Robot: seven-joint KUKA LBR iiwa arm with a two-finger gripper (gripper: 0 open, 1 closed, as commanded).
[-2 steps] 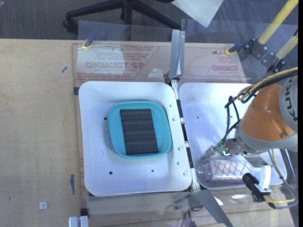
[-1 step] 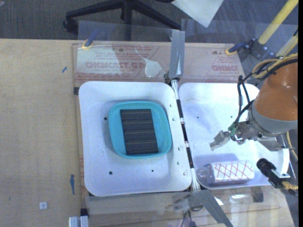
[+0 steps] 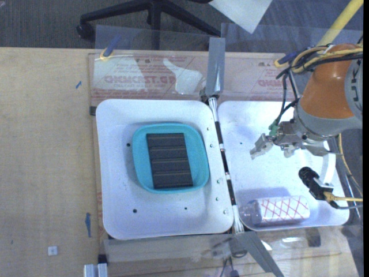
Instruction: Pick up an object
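A teal square dish point(image 3: 140, 154) lies in the middle of the left bin point(image 3: 112, 120) and holds a dark ridged block point(image 3: 169, 160). In the right bin point(image 3: 242, 117), near its front edge, a clear tube with a red-and-white lattice pattern point(image 3: 279, 209) lies on its side. My gripper point(image 3: 260, 145) hangs over the middle of the right bin, pointing left, up and slightly left of the tube and apart from it. I see nothing held in it.
The grey arm with its orange band point(image 3: 326, 91) and loose cables fills the right side of the right bin. A black plug point(image 3: 311, 180) hangs by the bin's right wall. A cardboard strip point(image 3: 144, 77) runs behind the bins.
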